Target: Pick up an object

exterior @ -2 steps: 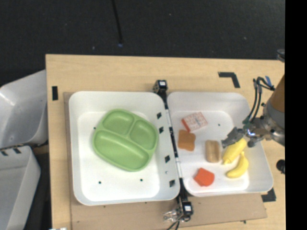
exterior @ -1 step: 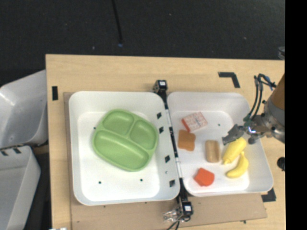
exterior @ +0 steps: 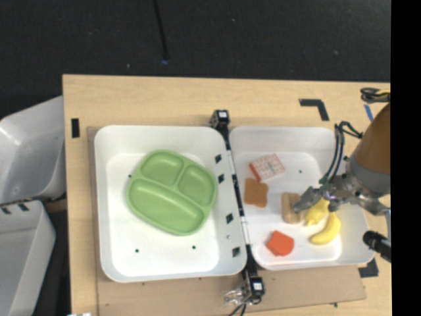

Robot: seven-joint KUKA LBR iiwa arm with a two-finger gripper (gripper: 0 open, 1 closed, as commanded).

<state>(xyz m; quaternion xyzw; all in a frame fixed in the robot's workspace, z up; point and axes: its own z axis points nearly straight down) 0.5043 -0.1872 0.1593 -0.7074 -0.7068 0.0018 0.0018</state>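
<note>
The red-orange block (exterior: 281,243) lies by the right bin's (exterior: 309,135) front edge, while my gripper (exterior: 314,203) hangs over the yellow plastic banana (exterior: 325,226) near the right edge, poised to grab; finger state unclear.

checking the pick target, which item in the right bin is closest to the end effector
The banana: the end effector sits right over its upper end. The tan block lies just to its left; the brown piece, red piece and card are farther.

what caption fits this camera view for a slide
Gripper low in the right bin above a banana; green plate sits in the left bin.
</note>
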